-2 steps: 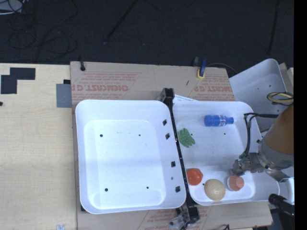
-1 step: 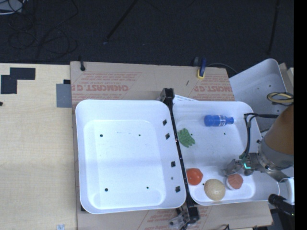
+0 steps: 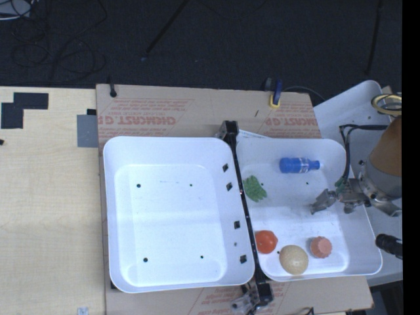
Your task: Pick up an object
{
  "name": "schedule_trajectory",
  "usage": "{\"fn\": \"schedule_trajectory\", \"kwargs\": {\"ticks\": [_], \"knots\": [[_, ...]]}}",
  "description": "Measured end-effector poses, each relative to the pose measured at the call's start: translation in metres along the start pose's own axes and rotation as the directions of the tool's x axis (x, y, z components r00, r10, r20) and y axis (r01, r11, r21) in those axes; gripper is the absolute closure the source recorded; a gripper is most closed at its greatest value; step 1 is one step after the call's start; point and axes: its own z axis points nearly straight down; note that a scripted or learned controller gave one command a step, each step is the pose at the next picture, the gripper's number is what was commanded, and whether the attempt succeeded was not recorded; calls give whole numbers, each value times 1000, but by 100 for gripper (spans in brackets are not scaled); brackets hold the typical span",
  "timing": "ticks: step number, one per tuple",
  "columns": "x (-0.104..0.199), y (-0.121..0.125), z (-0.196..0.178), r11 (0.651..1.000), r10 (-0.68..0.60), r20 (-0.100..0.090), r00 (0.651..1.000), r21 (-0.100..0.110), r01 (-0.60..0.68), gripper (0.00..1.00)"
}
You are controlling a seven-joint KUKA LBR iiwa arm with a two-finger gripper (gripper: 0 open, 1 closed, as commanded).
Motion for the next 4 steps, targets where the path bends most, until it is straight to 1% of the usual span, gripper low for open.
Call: {"fn": "schedule_trajectory", "kwargs": {"ticks": [1, 2, 3, 4], "knots": [[1, -3, 2, 1000, 2, -3, 1000, 6, -2, 0], [2, -27, 2, 1000, 2, -4, 1000, 8, -2, 0], [10, -52, -20, 1000, 5, -4, 1000, 6, -5, 0], [10, -51, -19, 1000, 6, -3, 1000, 6, -6, 0]]}}
